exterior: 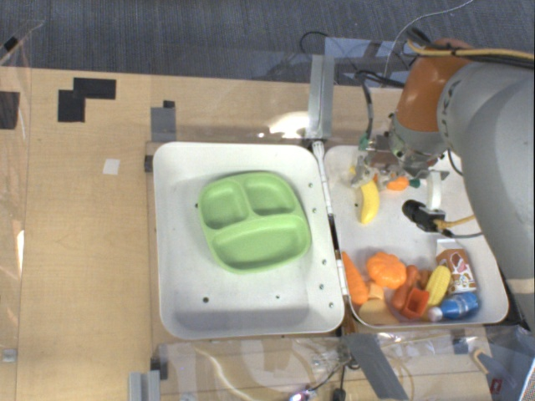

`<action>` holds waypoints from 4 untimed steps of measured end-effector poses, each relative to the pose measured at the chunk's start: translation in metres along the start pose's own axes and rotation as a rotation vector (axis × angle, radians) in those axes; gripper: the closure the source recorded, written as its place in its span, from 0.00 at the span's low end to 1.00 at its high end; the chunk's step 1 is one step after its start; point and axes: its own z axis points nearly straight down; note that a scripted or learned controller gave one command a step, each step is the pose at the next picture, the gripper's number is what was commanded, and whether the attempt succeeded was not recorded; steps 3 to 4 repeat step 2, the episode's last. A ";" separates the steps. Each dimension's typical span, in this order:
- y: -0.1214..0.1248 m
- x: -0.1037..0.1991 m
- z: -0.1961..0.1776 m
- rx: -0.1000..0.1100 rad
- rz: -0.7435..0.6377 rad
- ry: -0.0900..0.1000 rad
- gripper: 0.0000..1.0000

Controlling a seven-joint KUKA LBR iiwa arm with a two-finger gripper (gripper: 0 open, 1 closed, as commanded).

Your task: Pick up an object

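One banana (369, 202), one green plate (253, 220), two bins (175, 224)

- A green divided plate (252, 220) lies in the left white bin (180, 299), near the middle of the frame, with three compartments.
- The wooden bench (75, 249) fills the left of the frame.
- Black square markings (84, 97) sit on it at the upper left.
- Dark grey carpet (209, 15) runs along the top.
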 end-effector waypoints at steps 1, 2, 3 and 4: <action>0.000 0.052 -0.100 -0.025 0.047 -0.001 1.00; 0.001 0.018 -0.087 -0.024 -0.064 -0.003 1.00; 0.001 0.018 -0.087 -0.024 -0.064 -0.003 1.00; 0.001 0.018 -0.087 -0.024 -0.064 -0.003 1.00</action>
